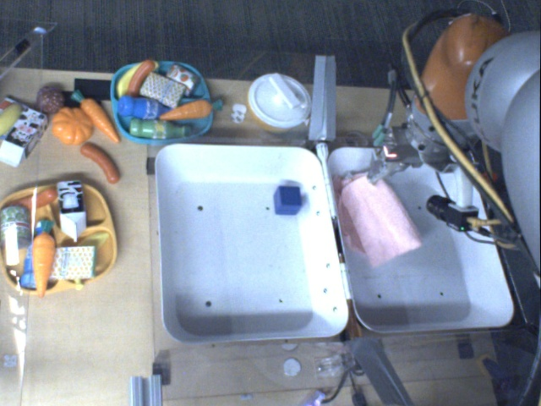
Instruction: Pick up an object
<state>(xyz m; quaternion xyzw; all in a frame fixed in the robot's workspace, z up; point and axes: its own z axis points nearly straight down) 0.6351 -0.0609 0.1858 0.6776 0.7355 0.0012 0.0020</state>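
Claw (pixel 378 170) over the right bin's (pixel 439 311) far left corner, gripping a pink cloth (pixel 378 219) by its top, blue cube (pixel 288 199) in the left bin (pixel 245 311)

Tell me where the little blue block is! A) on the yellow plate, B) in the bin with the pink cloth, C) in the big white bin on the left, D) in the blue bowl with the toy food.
C: the blue block sits by itself on the floor of the left bin, near its upper right corner, while the pink cloth lies in the right bin.
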